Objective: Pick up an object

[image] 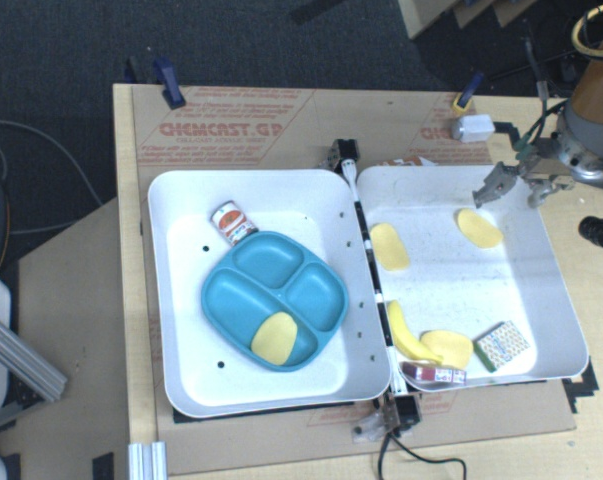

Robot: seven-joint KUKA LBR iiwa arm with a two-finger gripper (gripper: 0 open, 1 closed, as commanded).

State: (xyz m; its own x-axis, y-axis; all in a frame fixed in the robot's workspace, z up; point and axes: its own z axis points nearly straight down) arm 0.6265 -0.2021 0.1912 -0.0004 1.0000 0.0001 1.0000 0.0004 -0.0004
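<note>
My gripper [512, 190] hangs over the far right corner of the right bin [541, 268], its two fingers spread open with nothing between them. Just below and left of it lies a flat yellow oval piece [478, 228] on the bin floor. In the same bin are another yellow oval [388, 246] near the left wall, a banana [405, 333], a round yellow piece [447, 348], a small patterned box [502, 345] and a small can [433, 374] at the front edge.
The left bin [176, 268] holds a blue divided plate [281, 288] with a yellow piece [274, 338] in its front section, and a small red-and-white can [233, 222] behind it. A white block [475, 127] and blue clamps [168, 81] sit on the bench's back edge.
</note>
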